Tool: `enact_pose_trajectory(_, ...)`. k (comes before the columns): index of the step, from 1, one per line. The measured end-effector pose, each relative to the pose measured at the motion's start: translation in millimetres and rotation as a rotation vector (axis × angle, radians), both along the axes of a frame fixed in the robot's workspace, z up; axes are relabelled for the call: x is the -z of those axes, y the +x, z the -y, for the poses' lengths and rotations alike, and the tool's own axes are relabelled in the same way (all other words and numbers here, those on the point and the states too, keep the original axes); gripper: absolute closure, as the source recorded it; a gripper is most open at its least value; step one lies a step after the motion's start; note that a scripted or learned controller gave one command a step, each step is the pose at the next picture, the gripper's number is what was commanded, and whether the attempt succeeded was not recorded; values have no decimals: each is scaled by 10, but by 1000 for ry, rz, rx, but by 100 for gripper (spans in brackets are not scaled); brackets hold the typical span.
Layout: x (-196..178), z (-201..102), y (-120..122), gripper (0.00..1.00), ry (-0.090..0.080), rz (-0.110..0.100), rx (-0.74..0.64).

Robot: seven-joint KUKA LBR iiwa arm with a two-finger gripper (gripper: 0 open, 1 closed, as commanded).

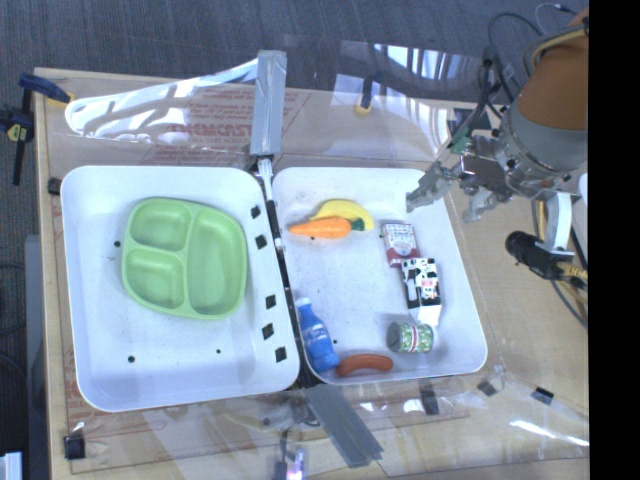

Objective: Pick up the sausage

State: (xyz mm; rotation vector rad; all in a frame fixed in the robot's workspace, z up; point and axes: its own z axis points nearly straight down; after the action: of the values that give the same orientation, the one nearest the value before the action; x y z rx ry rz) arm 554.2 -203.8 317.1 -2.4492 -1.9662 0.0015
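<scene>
2 shallow white bins are seen side by side on the desk (pixel 520 268). The left bin (pixel 90 368) carries 1 green divided plate (pixel 185 258) with 3 compartments. The right bin (pixel 460 318) carries 7 items: 1 sausage (pixel 364 365), 1 blue bottle (pixel 317 336), 1 small can (pixel 411 338), 1 black-and-white carton (pixel 422 286), 1 red-and-white packet (pixel 398 242), 1 carrot (pixel 322 229) and 1 banana (pixel 343 211).

The sausage is found lying flat against the near wall of the right bin, between the blue bottle on its left and the small can up to its right; it is just beside both.

The hand (pixel 447 190) is seen over the far right corner of the right bin, above the rim, well apart from the sausage. 2 fingers are seen spread apart, with nothing between them and nothing touched.

The carton and the packet are noted in a column between the hand and the sausage, with the can at the column's near end. The carrot is seen touching the banana near the bin's far wall. 1 strip of grey tape (pixel 268 103) is observed running up from the joint between the bins, and clear plastic sheeting (pixel 150 113) is spread over the desk.
</scene>
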Motion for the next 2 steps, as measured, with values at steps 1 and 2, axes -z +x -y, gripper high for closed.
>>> enact_pose_trajectory(1, 766, -85, 576, 0, 0, -5, 660)
enact_pose_trajectory(2, 1982, -24, 419, 0, 1, -7, 622)
